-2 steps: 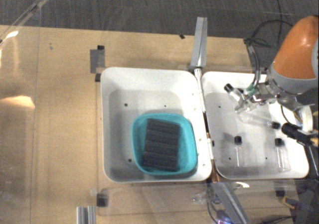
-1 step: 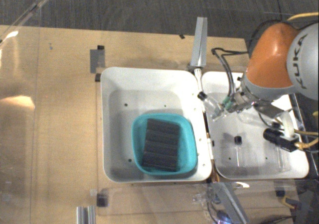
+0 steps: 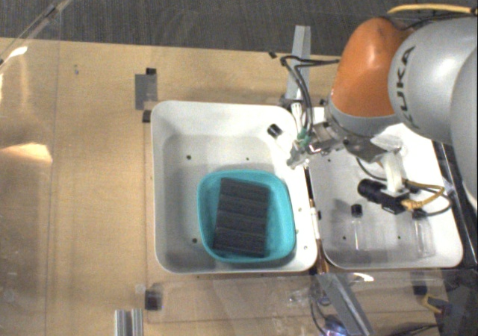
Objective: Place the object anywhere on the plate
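2 white bins on the bench: the left bin (image 3: 172,178) holds a teal plate (image 3: 280,211), and a dark ribbed block (image 3: 241,216) lies flat in the plate's middle. The arm (image 3: 388,81) hangs above the right bin (image 3: 388,252); gripper (image 3: 314,140) near the divider, state untellable.

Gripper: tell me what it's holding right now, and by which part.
It cannot be told. The arm covers the gripper from above. The dark ridged block lies on the teal plate in the left bin, apart from the arm.
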You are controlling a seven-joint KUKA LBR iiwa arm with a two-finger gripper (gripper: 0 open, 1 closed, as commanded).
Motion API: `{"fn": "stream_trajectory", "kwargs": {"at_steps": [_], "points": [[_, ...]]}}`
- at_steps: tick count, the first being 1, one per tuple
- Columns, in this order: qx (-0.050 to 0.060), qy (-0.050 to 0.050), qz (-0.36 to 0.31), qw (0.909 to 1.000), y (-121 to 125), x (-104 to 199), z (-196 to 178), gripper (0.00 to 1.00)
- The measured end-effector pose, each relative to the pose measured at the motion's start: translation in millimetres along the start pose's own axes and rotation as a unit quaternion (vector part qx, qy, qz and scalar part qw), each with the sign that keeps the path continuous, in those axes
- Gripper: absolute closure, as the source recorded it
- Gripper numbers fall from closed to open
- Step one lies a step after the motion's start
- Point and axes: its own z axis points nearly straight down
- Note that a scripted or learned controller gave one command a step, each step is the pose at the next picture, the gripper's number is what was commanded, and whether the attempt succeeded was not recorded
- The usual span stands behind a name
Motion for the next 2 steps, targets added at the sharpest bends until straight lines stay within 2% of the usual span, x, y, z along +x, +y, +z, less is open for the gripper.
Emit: {"fn": "stream_trajectory", "kwargs": {"at_steps": [1,2], "points": [[0.0,-0.002,0.013,0.9999,-85.2,-133.4,-13.2,1.0],[0.001,0.0,-0.049,0.9988,-43.9,-63.8,13.3,1.0]]}}
